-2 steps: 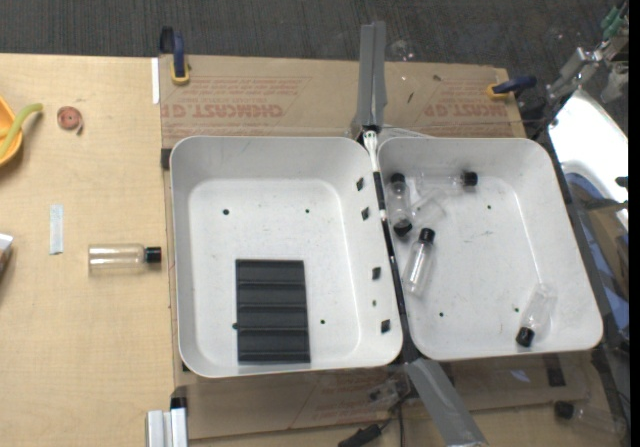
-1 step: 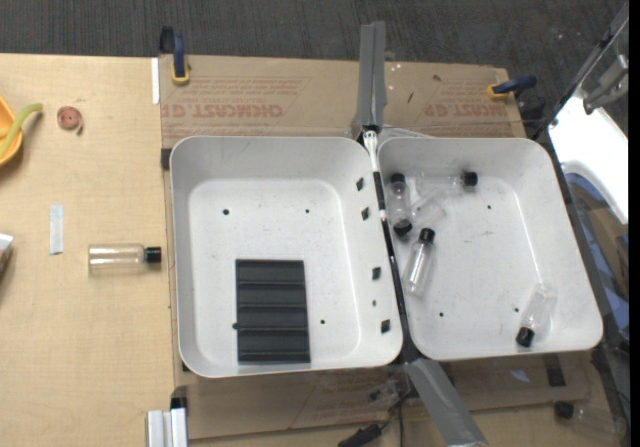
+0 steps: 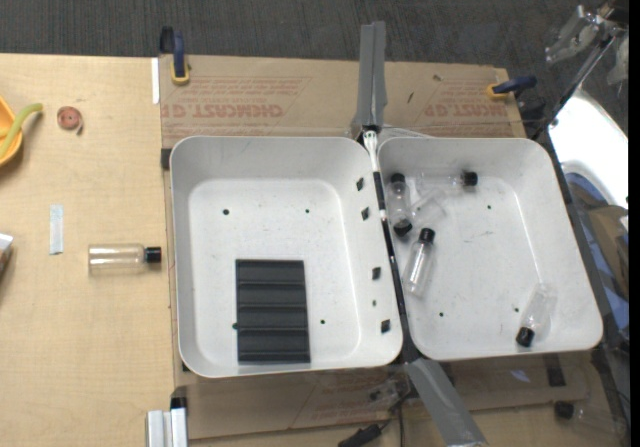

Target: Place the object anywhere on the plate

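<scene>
Two white bins sit side by side on a cardboard sheet (image 3: 240, 95) on the bench (image 3: 80, 355).

**Left bin** (image 3: 200, 160)
- Holds the plate (image 3: 270, 312), a black ribbed rectangle.
- The plate lies flat on the bin floor, near the front wall and left of centre.
- Nothing rests on the plate.

**Right bin** (image 3: 560, 235)
- Holds several clear vials with black caps.
- A cluster of vials (image 3: 405, 197) lies in the rear-left corner, just beside the wall shared with the left bin. Their clear bodies overlap, so the exact count cannot be told.
- One capped vial (image 3: 465, 178) lies near the rear wall, just right of the cluster.
- One vial (image 3: 420, 257) lies tilted in front of the cluster, cap toward the rear.
- One vial (image 3: 533, 315) lies apart in the front-right corner, cap toward the front.
- All vials are well apart from the plate, with the bin walls between.

**Bench, left of the bins**
- A clear bottle (image 3: 122, 255) with a black cap lies on its side, cap toward the left bin.
- A small pale strip (image 3: 56, 230) lies left of the bottle.
- A small red disc (image 3: 68, 117) lies near the rear.
</scene>
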{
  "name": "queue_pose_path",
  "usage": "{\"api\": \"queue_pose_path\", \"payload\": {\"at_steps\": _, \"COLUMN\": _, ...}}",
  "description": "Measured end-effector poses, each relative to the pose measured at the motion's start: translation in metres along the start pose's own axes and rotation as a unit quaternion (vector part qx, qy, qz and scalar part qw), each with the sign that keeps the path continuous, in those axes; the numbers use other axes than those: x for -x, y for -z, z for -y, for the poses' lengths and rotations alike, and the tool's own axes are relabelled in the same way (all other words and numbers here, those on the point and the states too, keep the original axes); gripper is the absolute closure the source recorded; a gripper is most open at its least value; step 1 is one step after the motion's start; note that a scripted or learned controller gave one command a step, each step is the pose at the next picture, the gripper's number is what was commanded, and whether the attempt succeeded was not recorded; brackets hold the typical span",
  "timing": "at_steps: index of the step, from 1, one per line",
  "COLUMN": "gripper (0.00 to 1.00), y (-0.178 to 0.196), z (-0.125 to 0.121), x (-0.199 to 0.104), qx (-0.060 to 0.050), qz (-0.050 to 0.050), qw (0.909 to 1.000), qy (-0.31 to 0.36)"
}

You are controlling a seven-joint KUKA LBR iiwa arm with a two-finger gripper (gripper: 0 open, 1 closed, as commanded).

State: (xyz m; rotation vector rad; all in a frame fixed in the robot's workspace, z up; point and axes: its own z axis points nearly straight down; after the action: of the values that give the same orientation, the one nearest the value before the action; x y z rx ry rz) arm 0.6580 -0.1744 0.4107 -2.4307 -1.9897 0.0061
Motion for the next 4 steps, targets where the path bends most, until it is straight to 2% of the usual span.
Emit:
{"api": "queue_pose_path", "payload": {"at_steps": 1, "gripper": 0.0, "y": -0.051, "z": 0.022, "x": -0.116, "qx": 0.0, "qz": 0.0, "qw": 1.0, "qy": -0.003}}
{"api": "queue_pose_path", "payload": {"at_steps": 2, "gripper": 0.0, "y": 0.014, "z": 0.017, "x": -0.009, "qx": 0.0, "qz": 0.0, "qw": 0.9997, "qy": -0.026}}
{"api": "queue_pose_path", "payload": {"at_steps": 3, "gripper": 0.0, "y": 0.029, "z": 0.02, "x": -0.106, "qx": 0.0, "qz": 0.0, "qw": 0.9932, "qy": -0.117}}
{"api": "queue_pose_path", "payload": {"at_steps": 4, "gripper": 0.0, "y": 0.029, "z": 0.066, "x": -0.238, "qx": -0.001, "qz": 0.0, "qw": 0.9848, "qy": -0.174}}
